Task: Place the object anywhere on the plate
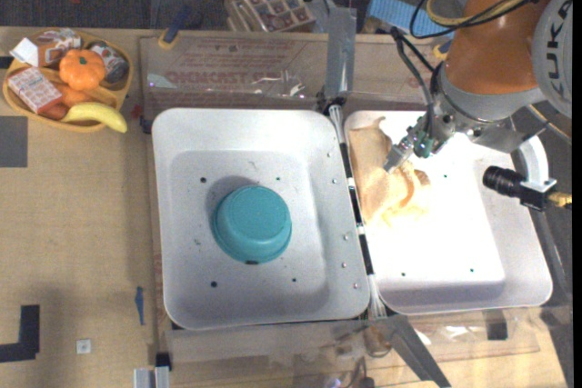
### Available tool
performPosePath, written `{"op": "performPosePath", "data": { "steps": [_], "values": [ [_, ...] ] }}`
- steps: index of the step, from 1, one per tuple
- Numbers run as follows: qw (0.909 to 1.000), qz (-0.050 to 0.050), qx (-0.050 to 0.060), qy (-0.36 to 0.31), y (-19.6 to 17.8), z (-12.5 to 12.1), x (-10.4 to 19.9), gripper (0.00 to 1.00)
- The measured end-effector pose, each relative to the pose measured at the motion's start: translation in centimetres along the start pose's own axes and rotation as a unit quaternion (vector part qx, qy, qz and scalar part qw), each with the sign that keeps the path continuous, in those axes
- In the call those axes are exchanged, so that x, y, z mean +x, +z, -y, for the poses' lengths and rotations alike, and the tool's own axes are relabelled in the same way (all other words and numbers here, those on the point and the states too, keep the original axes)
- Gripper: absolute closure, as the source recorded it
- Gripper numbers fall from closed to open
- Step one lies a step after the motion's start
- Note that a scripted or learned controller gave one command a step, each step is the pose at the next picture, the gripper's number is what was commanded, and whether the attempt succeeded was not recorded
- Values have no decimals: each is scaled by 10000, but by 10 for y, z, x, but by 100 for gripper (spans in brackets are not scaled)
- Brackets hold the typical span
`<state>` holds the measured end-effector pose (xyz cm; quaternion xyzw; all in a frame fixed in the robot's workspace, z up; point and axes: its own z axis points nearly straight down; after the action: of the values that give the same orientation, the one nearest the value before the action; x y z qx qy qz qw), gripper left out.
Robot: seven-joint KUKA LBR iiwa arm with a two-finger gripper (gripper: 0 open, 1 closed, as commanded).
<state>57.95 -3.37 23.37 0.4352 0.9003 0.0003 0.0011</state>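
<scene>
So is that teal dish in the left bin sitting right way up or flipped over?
Flipped over, it seems: the teal dish shows a smooth domed top and no hollow, resting in the left bin.

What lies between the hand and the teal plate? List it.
In the camera view, from the hand leftward: the beige object under it, the two bins' adjoining rims, then bare white bin floor up to the teal plate.

Glare washes out the right bin [473, 286], so the pale orange thing [400, 195] in it has no clear outline. The gripper [400, 157] is too small to read, and the arm [509, 23] runs off the top-right corner.
</scene>
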Motion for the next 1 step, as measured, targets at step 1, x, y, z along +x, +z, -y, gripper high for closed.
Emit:
{"op": "performPosePath", "data": {
  "steps": [1],
  "values": [
    [9803, 15, -16, -1974, -1, -46, 36, 100]
  ]
}}
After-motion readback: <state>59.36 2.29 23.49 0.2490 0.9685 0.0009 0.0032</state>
